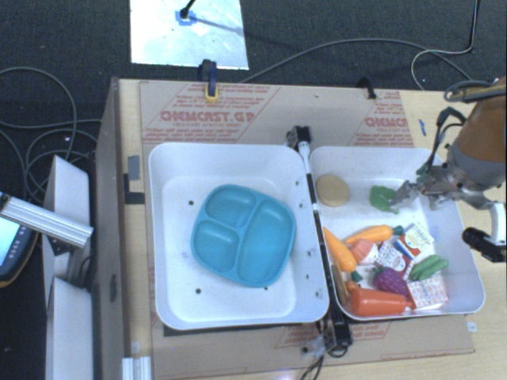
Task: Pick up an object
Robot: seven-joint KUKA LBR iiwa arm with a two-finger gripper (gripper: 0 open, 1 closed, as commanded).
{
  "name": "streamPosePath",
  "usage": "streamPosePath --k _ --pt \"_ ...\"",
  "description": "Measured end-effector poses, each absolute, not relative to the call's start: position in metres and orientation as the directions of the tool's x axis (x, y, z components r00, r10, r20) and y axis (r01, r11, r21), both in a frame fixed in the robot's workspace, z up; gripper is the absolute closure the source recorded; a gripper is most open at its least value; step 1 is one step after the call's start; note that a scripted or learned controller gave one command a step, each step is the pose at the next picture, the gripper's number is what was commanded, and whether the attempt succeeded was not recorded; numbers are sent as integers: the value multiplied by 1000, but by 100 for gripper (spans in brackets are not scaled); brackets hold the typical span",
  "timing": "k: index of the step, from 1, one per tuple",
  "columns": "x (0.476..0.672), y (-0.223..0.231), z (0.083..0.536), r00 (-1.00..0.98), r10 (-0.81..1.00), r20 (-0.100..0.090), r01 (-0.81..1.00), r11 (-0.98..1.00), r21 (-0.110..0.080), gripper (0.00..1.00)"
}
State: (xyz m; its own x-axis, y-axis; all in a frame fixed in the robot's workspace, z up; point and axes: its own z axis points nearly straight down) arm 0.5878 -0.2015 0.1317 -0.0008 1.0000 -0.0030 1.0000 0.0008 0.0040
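Where claw (421,194) hovers, green toy (383,197) just beside it

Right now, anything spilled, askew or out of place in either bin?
Nothing spilled. The blue divided plate lies flat but turned askew in the left bin. Toy food in the right bin is heaped toward its near side, overlapping; only the tan round piece lies apart.

A blue divided plate (243,235) lay in the left bin (178,303); cables (47,109) trailed across the dark floor (63,22).
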Motion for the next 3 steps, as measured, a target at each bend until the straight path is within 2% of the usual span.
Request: streamPosePath --k 1,2,3 --pt "632 -122 85 -5 1000 1 1000 5 4 0" --pt "647 -189 126 -2 1000 -3 1000 2 5 0" --pt "584 -155 84 -2 1000 0 1000 2 0 0"
